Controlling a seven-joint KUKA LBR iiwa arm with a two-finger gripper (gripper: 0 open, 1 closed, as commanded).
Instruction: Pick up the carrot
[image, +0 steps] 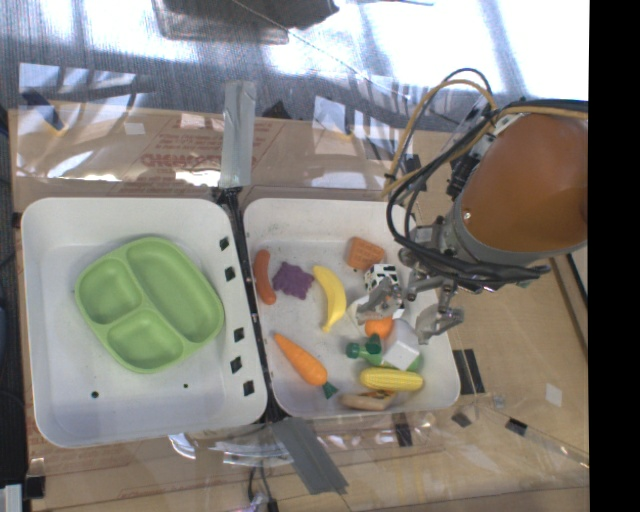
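The carrot (302, 360) is orange with a small green stub at its lower right end. It lies slantwise on the floor of the right bin (300, 225), near that bin's front left. My gripper (407, 310) hangs over the right side of the same bin, well to the right of the carrot and slightly farther back. Its fingers (438, 322) stand open and nothing is held between them. Just below the gripper lies a small orange piece (379, 326) on a green piece (365, 349).
The right bin also holds a red sausage (263, 276), purple grapes (292, 280), a banana (331, 295), an orange pastry (365, 253), a white block (400, 355), a corn cob (391, 379) and a brown piece (366, 401). A green divided plate (148, 302) lies in the left bin (50, 400).
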